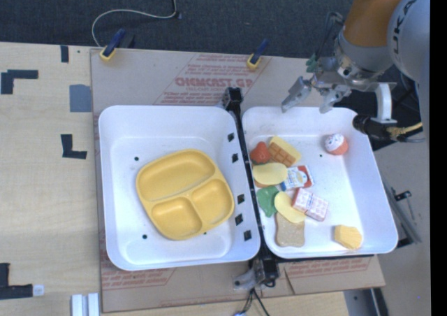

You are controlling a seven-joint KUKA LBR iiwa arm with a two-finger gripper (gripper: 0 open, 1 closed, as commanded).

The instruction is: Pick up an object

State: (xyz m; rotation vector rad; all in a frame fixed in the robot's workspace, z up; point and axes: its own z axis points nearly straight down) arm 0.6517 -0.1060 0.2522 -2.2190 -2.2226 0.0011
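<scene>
The toys (290,189) I could pick from lie heaped in the right bin (370,189), below my gripper (307,101) in the picture and a little to its left. Nearest under my fingers is a waffle (283,150) with a red tomato (260,153) touching its left side. Below those sit a yellow oval piece (269,174), a small carton (297,177) just right of it, a green leaf (267,200), a second yellow piece (288,206), a pink-and-white box (310,204) and a slice of bread (290,231) at the bottom of the heap. Apart from the pile, a red-and-white ball (335,144) rests close below and right of my gripper, and a yellow cheese chunk (348,236) lies well away in the bin's lower right corner.

My gripper hangs over the bin's top edge with its two fingers spread apart and nothing between them. My left finger (292,98) points toward the bin's upper middle, and my right one (327,103) is near the back wall.

Farther left, across the seam, the left bin (115,168) holds a yellow divided plate (184,194), well away from me. Both bins rest on a cardboard sheet (202,80) held by two clamps (257,56) at its far edge, up and to my left. A cable (140,14) loops over the dark floor beyond it.
</scene>
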